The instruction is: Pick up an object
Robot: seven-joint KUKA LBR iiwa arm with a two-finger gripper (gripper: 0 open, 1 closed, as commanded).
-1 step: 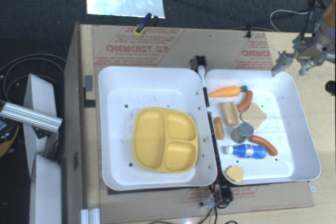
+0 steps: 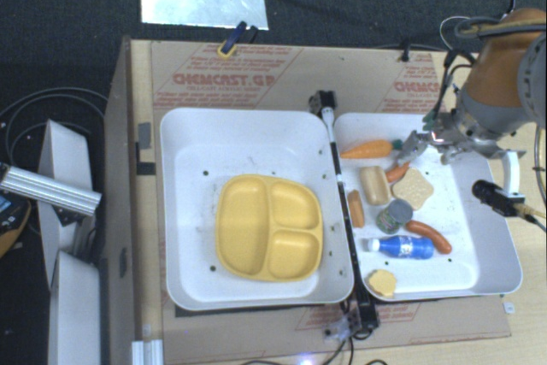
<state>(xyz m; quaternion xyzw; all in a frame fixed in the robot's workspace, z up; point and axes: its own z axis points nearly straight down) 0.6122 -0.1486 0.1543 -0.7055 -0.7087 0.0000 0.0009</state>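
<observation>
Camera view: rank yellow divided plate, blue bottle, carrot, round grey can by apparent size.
1. yellow divided plate, by far the largest.
2-3. blue bottle and carrot: similar length, too close to rank.
4. round grey can, smallest.

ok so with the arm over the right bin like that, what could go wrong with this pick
The food in the right bin is crowded: the toast slice, bread roll and grey can touch or nearly touch, so the gripper may nudge neighbours or close on two things. The carrot lies near the bin's far wall, which could block a finger. The blue bottle lies on its side and may roll.
</observation>
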